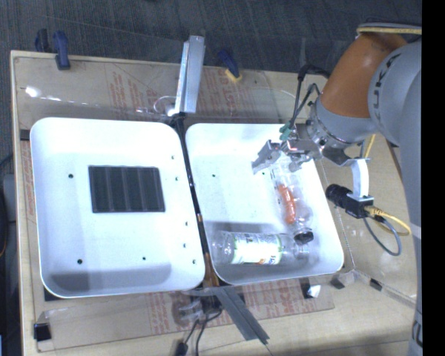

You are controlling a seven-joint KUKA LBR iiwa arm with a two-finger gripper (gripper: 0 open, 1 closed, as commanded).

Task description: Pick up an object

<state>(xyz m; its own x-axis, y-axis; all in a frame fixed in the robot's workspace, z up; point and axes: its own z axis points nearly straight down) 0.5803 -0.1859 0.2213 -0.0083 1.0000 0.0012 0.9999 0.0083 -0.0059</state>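
The pincer [273, 156] hangs over the upper part of the right bin [230, 191], its fingers spread a little with nothing between them. Just below it, running down toward the bin's lower right corner, lies a clear bottle with orange inside [291, 199] and a dark cap at its lower end; its upper end sits close under the pincer's tips (whether they touch cannot be told). A second clear bottle with a white label [258, 248] lies crosswise along the right bin's bottom edge, well apart from the pincer. The left bin [59, 221] sits beside the right bin on the desk [96, 87] and holds a dark ribbed rectangle [126, 188].
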